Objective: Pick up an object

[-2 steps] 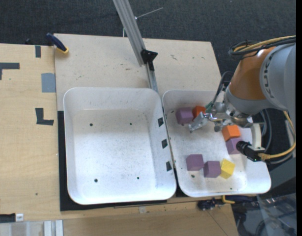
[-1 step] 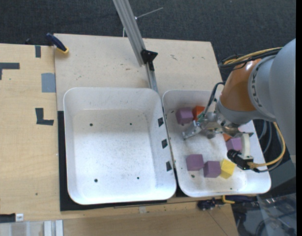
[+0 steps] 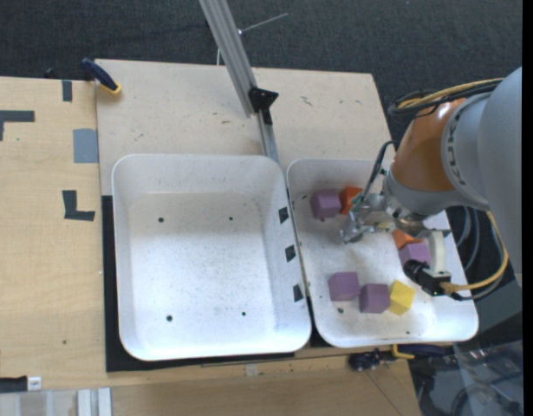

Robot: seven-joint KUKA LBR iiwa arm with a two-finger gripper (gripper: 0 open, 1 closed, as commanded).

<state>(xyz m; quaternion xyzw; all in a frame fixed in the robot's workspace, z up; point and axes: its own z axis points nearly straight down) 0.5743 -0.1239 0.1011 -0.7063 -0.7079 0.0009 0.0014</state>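
Observation:
My gripper (image 3: 354, 230) hangs low inside the right bin (image 3: 379, 332), in its upper middle part. A purple block (image 3: 326, 204) lies just to its upper left, with an orange piece (image 3: 351, 196) beside it. Two more purple blocks (image 3: 343, 286) (image 3: 374, 298) and a yellow block (image 3: 402, 297) lie in the bin's front part. Another purple block (image 3: 414, 252) and an orange bit (image 3: 407, 227) sit right of the gripper, partly under the arm. Nothing is visibly held.
The left bin (image 3: 132, 180) stands beside the right one, sharing a raised wall. A slanted metal rail (image 3: 234, 55) crosses the bench at the back. Black and yellow cables (image 3: 474, 280) loop at the right bin's right edge.

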